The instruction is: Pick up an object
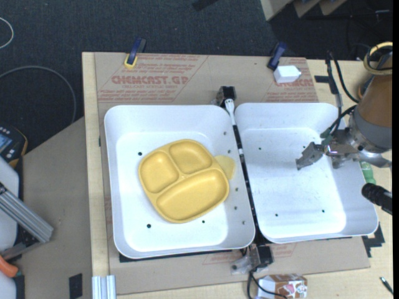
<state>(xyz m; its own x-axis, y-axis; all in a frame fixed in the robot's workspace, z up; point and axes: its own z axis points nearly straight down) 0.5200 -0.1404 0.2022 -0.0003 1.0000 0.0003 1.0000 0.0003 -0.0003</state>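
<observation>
Lying at the bench's near edge, a small brown packet [288,287] is sitting just below the 2 bins. Filling most of the left bin [118,126], a yellow divided plate [182,179] with 3 compartments is resting flat, tilted toward the bin's near-right corner; a pale yellow piece [225,165] is poking out from under its right side — its shape is hard to make out. Over the right bin [283,114], the gripper [308,156] is hanging near the right wall, its fingers slightly apart and gripping nothing. Behind the bins, 2 clamps [133,52] are pinching the cardboard sheet [187,73], beside a white block [287,74].
</observation>
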